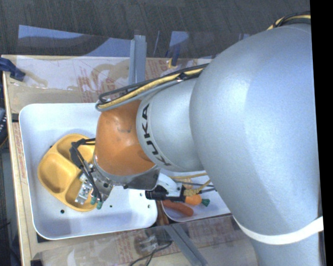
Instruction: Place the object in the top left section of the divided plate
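Now we hang our gripper (90, 191) over the lower part of the yellow divided plate (53, 164) in the left bin (31, 124), its grasp and the object's whereabouts beyond telling, so next we judge a shift toward the top left section.

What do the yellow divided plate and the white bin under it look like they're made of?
The yellow divided plate looks like moulded plastic: even colour, soft rounded ridges, a dull sheen. The white bin also seems to be plastic, smooth and matte, with rounded corners and a thin raised rim, though painted metal can't be ruled out. The hand hangs over the plate's lower edge.
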Controlling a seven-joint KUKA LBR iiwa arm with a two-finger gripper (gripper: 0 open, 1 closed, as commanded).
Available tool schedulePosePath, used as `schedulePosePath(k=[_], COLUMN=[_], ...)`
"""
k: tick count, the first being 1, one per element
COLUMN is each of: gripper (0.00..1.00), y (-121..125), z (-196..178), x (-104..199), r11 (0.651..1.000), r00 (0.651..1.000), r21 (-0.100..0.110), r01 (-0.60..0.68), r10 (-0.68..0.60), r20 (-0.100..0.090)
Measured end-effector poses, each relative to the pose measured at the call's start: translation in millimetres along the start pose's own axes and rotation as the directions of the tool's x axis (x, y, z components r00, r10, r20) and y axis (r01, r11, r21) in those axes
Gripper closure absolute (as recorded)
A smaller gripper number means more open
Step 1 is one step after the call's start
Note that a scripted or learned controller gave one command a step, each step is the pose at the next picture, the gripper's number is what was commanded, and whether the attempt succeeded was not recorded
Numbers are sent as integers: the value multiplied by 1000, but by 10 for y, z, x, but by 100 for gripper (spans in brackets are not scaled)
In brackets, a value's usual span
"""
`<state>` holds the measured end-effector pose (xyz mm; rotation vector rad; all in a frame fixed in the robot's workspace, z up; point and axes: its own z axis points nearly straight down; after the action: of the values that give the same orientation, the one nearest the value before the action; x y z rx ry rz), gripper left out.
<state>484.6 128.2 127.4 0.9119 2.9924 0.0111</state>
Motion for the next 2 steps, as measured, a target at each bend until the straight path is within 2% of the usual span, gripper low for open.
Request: schedulePosePath(k=[1, 2], gripper=[100, 100], y=[-267, 827], z=[-1241, -3152], x=[-370, -913], r11=[928, 868], r00=[928, 868], r21=[6, 3], r01=[372, 497], r10=[-372, -497], r20=[-10, -10])
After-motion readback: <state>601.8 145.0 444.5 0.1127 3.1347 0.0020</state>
